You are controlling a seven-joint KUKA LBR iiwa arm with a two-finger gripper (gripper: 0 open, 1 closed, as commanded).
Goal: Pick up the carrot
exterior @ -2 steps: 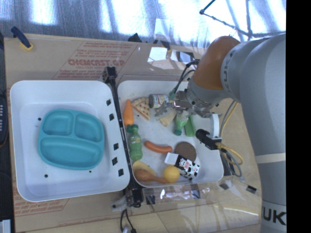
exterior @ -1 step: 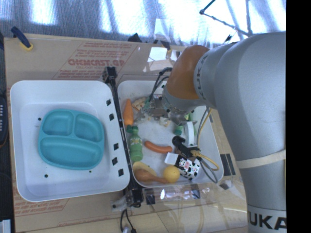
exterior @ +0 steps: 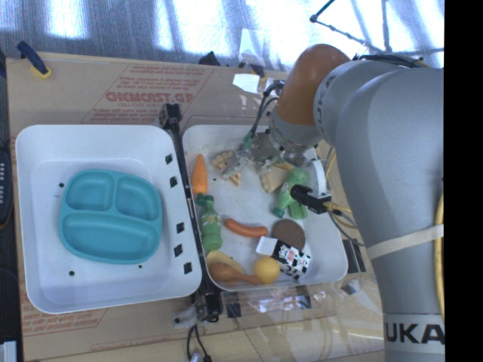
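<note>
**Pincer low in the right bin, carrot not yet taken**

My pincer [exterior: 245, 155] hangs low over the upper middle of the right bin [exterior: 332, 247], among pale tan scraps [exterior: 224, 161] — whether it is spread or pressed together I cannot tell, since my wrist and its cables crowd the spot. The carrot [exterior: 199, 176] lies free near the bin's left wall, a smooth orange cone with its thin end pointing up the bin, a little to the left of my pincer. I judge this the approach step. Next I need a shift left, lined up across the carrot's thick middle, where a slick taper is least likely to squirt out. Below it lie a green bottle [exterior: 210, 228], a glossy sausage [exterior: 246, 228], a round lemon [exterior: 266, 270] and a spotted carton [exterior: 290, 258]. The left bin [exterior: 38, 157] holds a matte teal divided plate [exterior: 111, 216].
</note>
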